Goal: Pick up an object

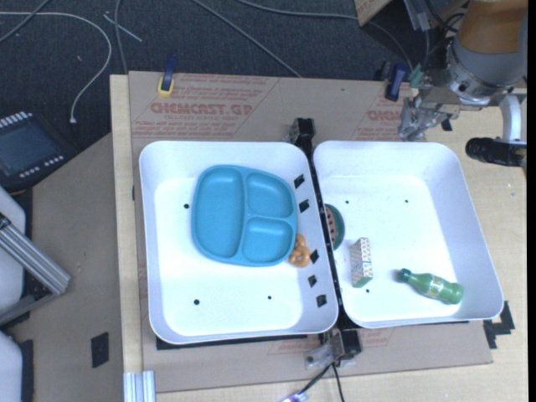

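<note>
In the right bin (435,174) lie a small green bottle (432,286) near the front right, a silver patterned packet (361,261) to its left, and a dark round object (333,224) against the left wall. The left bin (167,224) holds a blue divided plate (243,214) with a small orange-brown item (299,252) at its right edge. My gripper (416,124) hangs above the back rim of the right bin, well away from all the objects, with nothing seen between its fingers.
The bins rest on a cardboard sheet (226,103) clamped to the bench with blue clips (167,80). Cables run over the dark floor behind. A black clamp (302,130) joins the bins at the back.
</note>
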Robot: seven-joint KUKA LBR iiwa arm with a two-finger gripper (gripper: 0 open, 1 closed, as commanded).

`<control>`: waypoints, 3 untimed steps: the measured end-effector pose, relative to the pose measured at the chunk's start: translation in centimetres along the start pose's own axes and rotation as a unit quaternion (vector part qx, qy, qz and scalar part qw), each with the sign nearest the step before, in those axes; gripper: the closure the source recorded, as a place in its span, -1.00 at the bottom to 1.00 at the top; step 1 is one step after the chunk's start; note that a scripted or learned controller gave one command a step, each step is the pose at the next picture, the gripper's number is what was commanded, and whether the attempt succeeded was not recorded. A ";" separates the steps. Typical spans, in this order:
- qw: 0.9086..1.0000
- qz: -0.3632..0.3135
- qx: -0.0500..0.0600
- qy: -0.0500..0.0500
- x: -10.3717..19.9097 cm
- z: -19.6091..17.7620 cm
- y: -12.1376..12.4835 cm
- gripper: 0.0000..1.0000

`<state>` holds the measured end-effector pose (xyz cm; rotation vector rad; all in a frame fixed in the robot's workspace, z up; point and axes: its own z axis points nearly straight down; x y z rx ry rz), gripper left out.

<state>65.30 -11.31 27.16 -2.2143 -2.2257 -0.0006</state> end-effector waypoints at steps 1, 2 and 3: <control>1.000 0.000 0.001 0.001 6.0 1.6 -0.1 1.00; 1.000 0.000 0.001 0.000 11.4 3.1 -0.2 1.00; 1.000 0.000 0.001 0.000 16.6 3.1 -2.4 1.00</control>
